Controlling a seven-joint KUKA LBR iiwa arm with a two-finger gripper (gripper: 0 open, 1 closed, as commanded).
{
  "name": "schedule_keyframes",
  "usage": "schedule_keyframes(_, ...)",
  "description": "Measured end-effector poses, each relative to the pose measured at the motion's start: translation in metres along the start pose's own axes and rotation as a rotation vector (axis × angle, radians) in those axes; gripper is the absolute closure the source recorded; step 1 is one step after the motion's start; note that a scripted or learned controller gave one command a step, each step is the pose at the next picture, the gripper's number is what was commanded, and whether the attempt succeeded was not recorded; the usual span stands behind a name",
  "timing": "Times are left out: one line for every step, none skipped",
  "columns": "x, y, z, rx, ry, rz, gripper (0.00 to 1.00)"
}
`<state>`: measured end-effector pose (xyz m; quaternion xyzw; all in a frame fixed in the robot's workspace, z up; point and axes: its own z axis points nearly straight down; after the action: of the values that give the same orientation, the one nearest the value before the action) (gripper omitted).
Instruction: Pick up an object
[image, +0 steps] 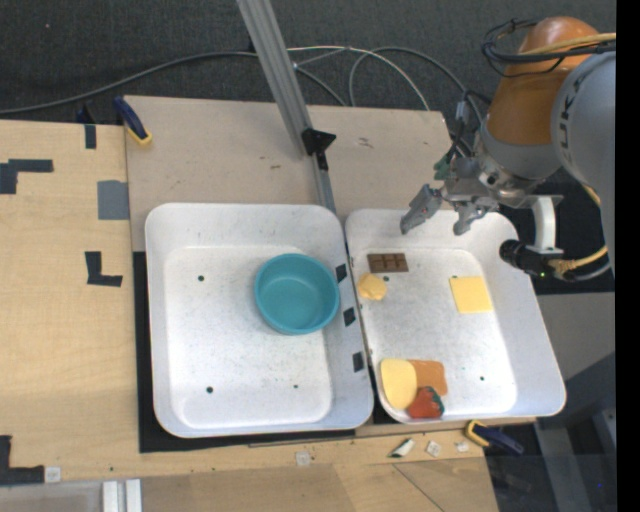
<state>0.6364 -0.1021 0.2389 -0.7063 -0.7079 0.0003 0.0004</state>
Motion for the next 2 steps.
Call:
schedule_keyframes(0.000, 0.000, 0.000, 0.000, 0.000, 0.000, 0.00)
schedule_keyframes(-0.001, -0.010, 0.060, 0.007, 0.000, 0.001, 0.00)
